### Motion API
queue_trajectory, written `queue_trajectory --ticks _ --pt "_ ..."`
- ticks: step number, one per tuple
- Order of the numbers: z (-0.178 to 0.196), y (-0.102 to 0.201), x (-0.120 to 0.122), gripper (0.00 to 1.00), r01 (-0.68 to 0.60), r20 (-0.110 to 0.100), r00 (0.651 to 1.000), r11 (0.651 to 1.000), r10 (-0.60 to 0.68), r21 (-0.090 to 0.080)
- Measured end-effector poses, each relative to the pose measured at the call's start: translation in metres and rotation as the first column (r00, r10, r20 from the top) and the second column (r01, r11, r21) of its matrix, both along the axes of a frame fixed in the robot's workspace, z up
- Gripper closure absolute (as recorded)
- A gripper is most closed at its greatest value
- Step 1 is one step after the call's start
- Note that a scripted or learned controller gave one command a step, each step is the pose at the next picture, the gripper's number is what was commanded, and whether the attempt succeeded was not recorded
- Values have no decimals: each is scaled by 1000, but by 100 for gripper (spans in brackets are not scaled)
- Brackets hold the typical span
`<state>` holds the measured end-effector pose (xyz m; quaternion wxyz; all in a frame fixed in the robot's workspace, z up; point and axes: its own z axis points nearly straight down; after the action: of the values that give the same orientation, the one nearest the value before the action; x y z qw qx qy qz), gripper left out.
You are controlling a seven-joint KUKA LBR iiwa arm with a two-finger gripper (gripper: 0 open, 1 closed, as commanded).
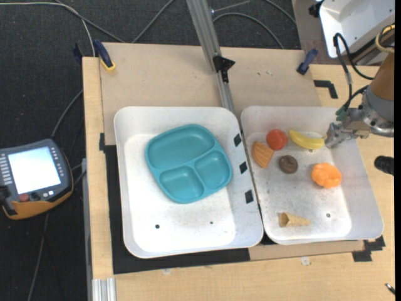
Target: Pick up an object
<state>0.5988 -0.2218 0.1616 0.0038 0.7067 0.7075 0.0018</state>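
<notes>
the two-finger metal gripper is seen just right of the yellow plastic banana; its opening cannot be told.

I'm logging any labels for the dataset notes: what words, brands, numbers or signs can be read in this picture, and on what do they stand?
None can be read.
The handheld control pendant at the left edge has a lit screen, but it is washed out white; no text shows.
The teal divided plate, the white bins and the toy foods bear no visible print.
</notes>
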Motion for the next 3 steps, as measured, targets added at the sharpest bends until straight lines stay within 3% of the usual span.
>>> queue_trajectory --ticks 1,2,3 --pt "66 -1 5 100 -1 1 1000 1000 1 0" --pt "102 -1 6 100 -1 -3 1000 1000 1 1" --pt "91 58 -1 100 -4 -10 1000 1000 4 5"
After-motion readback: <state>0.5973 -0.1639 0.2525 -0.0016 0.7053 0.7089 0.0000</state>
